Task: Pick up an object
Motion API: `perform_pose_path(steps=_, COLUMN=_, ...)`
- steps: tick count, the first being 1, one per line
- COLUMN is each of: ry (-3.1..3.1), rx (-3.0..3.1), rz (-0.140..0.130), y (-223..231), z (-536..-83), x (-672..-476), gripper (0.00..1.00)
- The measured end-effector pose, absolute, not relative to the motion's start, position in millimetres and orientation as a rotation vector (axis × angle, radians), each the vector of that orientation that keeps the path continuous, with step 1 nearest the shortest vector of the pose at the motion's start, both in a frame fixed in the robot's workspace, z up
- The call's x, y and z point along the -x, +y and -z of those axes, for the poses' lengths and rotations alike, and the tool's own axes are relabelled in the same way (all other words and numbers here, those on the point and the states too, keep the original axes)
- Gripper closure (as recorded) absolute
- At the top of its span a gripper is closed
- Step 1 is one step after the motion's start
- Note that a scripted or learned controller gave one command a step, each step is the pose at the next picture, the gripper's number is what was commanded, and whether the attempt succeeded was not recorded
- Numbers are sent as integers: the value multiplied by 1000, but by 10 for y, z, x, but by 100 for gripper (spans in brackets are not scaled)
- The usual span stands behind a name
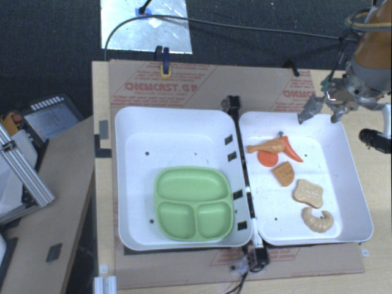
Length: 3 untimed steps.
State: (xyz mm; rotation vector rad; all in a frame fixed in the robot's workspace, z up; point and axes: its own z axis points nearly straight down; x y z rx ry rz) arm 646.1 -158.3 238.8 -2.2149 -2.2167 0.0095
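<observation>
I saw the jaws hanging apart over the right bin's far rim, holding nothing. The bin floor lay bare under them; the toy foods, starting with the carrot, lay nearer me, well apart from them.

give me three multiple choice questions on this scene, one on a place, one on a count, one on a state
1. Where does the green tray lie?
A. left bin
B. right bin
C. on the cardboard

2. How many food items lie in the right bin?
A. two
B. five
C. eight

3. How are the gripper fingers?
A. shut on the carrot
B. shut on the tray
C. open, holding nothing

Key: 1 A, the tray sits in the left bin near its front. 2 B, five pieces lie there, among them a carrot and a shrimp. 3 C, the fingers stand apart above the bin's far edge with nothing between them.
</observation>
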Motion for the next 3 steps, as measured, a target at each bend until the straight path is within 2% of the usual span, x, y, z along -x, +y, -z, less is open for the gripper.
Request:
perform_pose_path(steps=1, ry=-2226, rx=2219, rz=1, y=-1580, z=-2462, x=-6484, gripper=0)
perform_pose_path(steps=3, ry=-2229, rx=2214, rz=-1, y=-1538, z=-1448, x=-6653, gripper=0)
